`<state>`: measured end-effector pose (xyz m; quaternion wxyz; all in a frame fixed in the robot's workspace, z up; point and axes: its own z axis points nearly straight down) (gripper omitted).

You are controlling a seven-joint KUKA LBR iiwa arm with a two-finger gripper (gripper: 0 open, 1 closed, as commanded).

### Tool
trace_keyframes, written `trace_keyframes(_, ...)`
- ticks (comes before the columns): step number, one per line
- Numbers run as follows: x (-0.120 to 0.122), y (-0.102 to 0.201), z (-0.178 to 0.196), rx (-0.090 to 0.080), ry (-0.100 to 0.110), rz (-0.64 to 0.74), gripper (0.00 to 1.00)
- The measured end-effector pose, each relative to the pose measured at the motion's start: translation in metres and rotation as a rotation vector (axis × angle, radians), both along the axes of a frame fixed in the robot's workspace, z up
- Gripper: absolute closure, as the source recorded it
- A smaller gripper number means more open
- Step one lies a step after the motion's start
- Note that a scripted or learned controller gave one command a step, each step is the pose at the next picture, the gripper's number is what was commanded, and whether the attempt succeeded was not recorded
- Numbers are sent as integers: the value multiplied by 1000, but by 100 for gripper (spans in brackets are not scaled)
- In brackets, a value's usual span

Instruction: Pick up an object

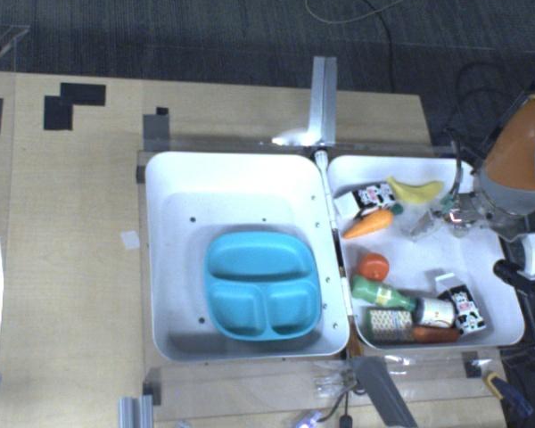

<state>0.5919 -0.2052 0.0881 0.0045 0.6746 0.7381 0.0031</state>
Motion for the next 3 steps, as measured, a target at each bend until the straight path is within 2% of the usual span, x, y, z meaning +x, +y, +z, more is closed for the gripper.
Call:
trace_keyframes(1,2,2,9,3,-1,5,100)
trace_keyframes(2,42,0,106,2,10,-190,100)
trace_keyframes(3,78,77,115,3,10,-275,100)
